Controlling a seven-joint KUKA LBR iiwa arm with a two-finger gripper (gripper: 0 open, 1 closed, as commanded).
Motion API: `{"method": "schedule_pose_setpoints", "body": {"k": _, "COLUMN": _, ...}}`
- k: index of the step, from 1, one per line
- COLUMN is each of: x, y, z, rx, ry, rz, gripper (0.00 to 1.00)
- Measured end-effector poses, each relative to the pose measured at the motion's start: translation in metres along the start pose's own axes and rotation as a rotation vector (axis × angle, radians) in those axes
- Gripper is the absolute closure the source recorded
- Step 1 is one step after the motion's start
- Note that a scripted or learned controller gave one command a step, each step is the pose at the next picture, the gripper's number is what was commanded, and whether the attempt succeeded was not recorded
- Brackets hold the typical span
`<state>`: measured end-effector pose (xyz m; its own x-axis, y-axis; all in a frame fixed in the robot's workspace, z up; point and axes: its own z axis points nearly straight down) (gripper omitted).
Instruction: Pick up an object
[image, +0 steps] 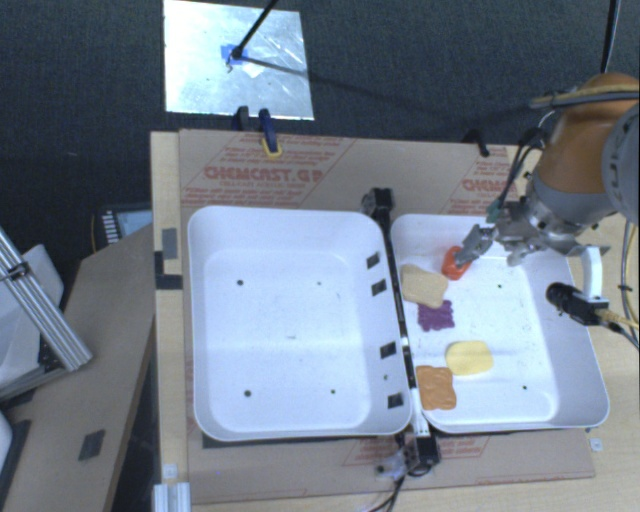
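Camera view from above the bench, so here's where I'm at: my gripper is down in the right bin, at its far end, and my arm comes in over that bin's far right corner. Honestly I can't tell whether the gripper is spread wide or closed up, the angle just doesn't show it. Its tip sits right up against a small red-orange piece, close enough that it looks like touching, but I can't say I've got hold of it. That piece lies on the bin floor near the far left corner. Just beside it on the near side is a tan, bread-coloured chunk, sitting next to the wall between the two bins. A crinkly purple piece sits right below the tan one, pretty much touching it. Further toward the near end there's a pale yellow lump, and beside that, close to the near left corner, an orange-brown piece. All five hug the left half of the bin. The left bin is the bigger-looking white one next door, with a few dark dots on its floor. Both bins rest on a cardboard sheet with red lettering, and a blue and yellow clamp grips its far edge.
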<state>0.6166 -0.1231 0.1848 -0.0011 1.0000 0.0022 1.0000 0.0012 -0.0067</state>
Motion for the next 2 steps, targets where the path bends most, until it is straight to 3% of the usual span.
{"method": "schedule_pose_setpoints", "body": {"k": 1, "x": -0.005, "y": -0.054, "z": -0.009, "rx": -0.005, "ry": -0.002, "rz": 0.002, "gripper": 0.00}}
{"method": "schedule_pose_setpoints", "body": {"k": 2, "x": 0.076, "y": -0.118, "z": -0.046, "rx": -0.006, "ry": 0.002, "rz": -0.010, "gripper": 0.00}}
